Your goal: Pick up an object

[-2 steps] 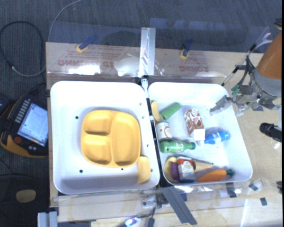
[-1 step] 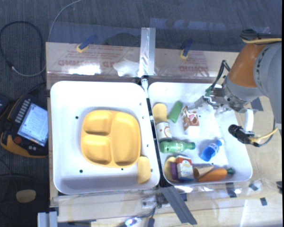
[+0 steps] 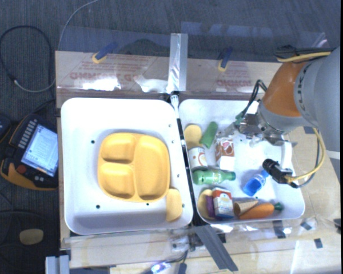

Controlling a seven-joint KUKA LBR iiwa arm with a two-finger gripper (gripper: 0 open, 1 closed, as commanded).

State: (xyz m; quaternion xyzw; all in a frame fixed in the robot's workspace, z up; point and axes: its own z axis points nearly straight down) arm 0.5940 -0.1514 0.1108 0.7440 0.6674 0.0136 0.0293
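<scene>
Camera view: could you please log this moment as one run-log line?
arm: over right bin | gripper: above clutter, fingers unclear | nearby: green bottle, blue bottle, carrot | left bin: yellow tray

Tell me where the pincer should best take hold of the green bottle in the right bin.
Probably across the middle of the green bottle, coming from above. It lies on its side, pointing left-right, so its round body offers two opposing sides; neighbours crowd both ends.

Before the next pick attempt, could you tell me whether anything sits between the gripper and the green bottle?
The red-and-white packet lies between the gripper and the green bottle, in the right bin.
</scene>
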